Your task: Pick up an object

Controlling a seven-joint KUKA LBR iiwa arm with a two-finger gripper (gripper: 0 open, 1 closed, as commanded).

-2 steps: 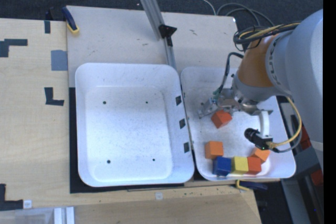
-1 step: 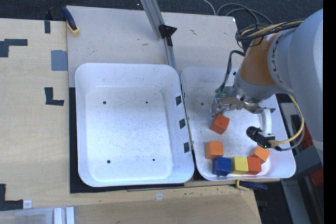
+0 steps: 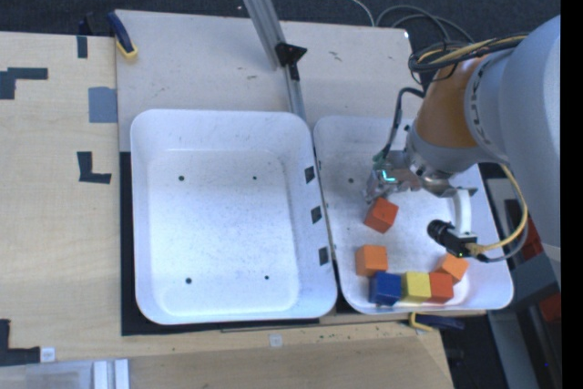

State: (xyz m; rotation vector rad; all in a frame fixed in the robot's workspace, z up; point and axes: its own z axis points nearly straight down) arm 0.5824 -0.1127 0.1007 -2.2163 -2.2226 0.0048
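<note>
**Gripper over right bin, orange block just beneath it — grasp not confirmed**

From my feed: arm (image 3: 492,96) reaches in from the right, orange band above the wrist visible, and the gripper (image 3: 383,187) sits low over the right bin (image 3: 342,141), upper-middle area, with a small teal light on its body.

An orange-red cube (image 3: 382,215) is directly below the gripper in the picture, tilted, touching or nearly touching the tip. I can't tell whether the jaws are open or closed, or whether the cube is actually between them; the wrist body blocks that part.

Other blocks, all in the right bin near its front edge:
- orange cube (image 3: 371,259), sitting alone just ahead of the tilted one
- blue cube (image 3: 385,288), yellow cube (image 3: 417,285) and red-orange cube (image 3: 440,286) in a touching row
- another orange cube (image 3: 454,267) just behind the row's right end

A black cable fitting (image 3: 446,235) hangs beside the wrist, above that right-end cube.

Left bin (image 3: 141,196) is white with dark specks. A slanted aluminium rail (image 3: 260,0) crosses the bench behind the bins.
</note>
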